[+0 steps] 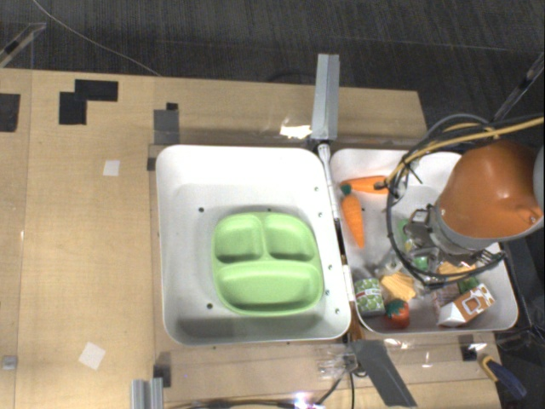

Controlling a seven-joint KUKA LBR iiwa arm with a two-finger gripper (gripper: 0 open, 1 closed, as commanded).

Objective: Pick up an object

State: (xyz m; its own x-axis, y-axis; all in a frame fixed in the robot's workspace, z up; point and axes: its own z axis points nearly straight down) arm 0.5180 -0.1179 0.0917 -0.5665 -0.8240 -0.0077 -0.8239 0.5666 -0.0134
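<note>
- Arm [490,190] low over the right bin [509,313]; hand [426,258] among clutter, its state impossible to tell.
- Step, as judged: reaching to grasp; next, close and lift.
- Carrot [352,217], at the hand's 10 o'clock: long axis 12–6, tip toward 6.
- Green tray [267,262] in left bin.

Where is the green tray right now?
The green tray lies in the middle of the left bin, across the divider from the carrot.

Orange carrot [353,217] with green top, flat near right bin's left wall.
</note>
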